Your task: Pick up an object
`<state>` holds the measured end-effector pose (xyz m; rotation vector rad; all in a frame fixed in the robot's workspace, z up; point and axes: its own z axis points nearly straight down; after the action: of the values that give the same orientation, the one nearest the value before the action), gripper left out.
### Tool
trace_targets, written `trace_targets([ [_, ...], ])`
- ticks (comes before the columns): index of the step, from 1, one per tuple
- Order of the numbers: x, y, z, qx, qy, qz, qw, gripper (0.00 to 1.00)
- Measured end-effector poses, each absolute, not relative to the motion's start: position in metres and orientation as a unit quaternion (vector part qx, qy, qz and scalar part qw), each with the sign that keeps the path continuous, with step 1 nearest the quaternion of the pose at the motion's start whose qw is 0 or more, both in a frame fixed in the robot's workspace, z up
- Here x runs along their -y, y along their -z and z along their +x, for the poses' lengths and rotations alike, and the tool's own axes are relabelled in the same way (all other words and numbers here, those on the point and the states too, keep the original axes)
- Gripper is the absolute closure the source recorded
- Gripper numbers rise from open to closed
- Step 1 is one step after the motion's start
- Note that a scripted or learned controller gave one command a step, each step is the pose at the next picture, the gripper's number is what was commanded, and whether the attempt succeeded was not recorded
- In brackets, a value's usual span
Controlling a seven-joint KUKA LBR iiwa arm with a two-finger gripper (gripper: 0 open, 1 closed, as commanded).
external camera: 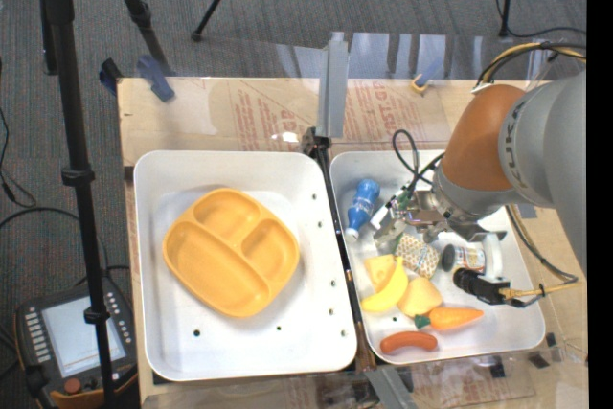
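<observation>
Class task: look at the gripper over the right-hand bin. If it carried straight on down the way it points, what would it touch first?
Most likely the patterned ball, which lies just below the gripper; depth is hard to judge, so the blue bottle alongside is possible.

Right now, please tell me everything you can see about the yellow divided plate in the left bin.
The yellow divided plate looks like smooth plastic, with rounded corners and three shallow compartments set apart by raised ridges: two smaller ones toward the far side and one larger nearer the camera. It lies flat, right side up, turned at an angle, on the floor of the left bin. Its compartments hold nothing and nothing else touches it.
</observation>
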<state>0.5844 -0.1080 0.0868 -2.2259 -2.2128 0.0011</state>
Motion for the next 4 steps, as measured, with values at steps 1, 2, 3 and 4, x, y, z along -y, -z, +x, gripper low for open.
trace_targets([
  [1, 0.082, -0.087, 0.527, 0.693, -0.0008, -0.721, 0.002, 0.00],
  [2, 0.127, -0.087, 0.491, 0.734, -0.0004, -0.679, 0.002, 0.00],
  [3, 0.127, -0.095, 0.491, 0.732, -0.0009, -0.681, 0.003, 1.00],
  [4, 0.142, -0.087, 0.476, 0.767, 0.0002, -0.642, 0.002, 1.00],
])
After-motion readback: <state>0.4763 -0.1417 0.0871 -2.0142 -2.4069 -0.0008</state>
